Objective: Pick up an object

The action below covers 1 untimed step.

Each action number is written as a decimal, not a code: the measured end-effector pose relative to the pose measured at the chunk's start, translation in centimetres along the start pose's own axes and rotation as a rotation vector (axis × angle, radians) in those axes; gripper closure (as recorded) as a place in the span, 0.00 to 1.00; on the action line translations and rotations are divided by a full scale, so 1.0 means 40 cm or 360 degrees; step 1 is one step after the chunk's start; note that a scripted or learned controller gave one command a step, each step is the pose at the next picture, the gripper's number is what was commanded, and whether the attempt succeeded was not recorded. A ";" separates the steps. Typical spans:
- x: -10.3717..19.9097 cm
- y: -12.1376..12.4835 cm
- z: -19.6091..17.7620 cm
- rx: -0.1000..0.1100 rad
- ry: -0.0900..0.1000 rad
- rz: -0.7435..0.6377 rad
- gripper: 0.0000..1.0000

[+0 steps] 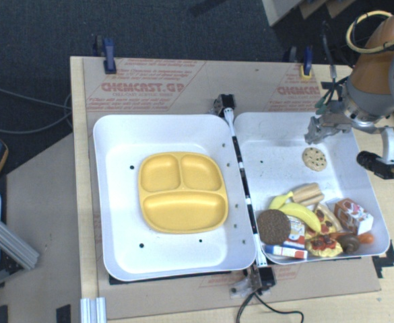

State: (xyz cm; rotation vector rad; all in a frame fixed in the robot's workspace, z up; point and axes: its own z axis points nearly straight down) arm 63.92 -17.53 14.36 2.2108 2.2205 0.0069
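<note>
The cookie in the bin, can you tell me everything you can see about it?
The cookie is small, round and tan with dark specks like chocolate chips. It lies flat on the floor of the right bin, alone, apart from the pile of toy food nearer the camera. The gripper is just above it in the picture; I cannot tell if it touches it.

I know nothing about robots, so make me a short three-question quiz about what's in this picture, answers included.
1. True or false: the yellow divided plate lies in the left bin.
2. Which item lies nearest the gripper? A) banana B) cookie C) plate
3. Fill in: the pile of toy food sits in the right bin's ____ end.

Key: 1 true; 2 B; 3 near (bottom of the view).
</note>
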 end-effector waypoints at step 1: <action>-0.118 0.075 -0.164 -0.0003 -0.0005 0.0009 1.00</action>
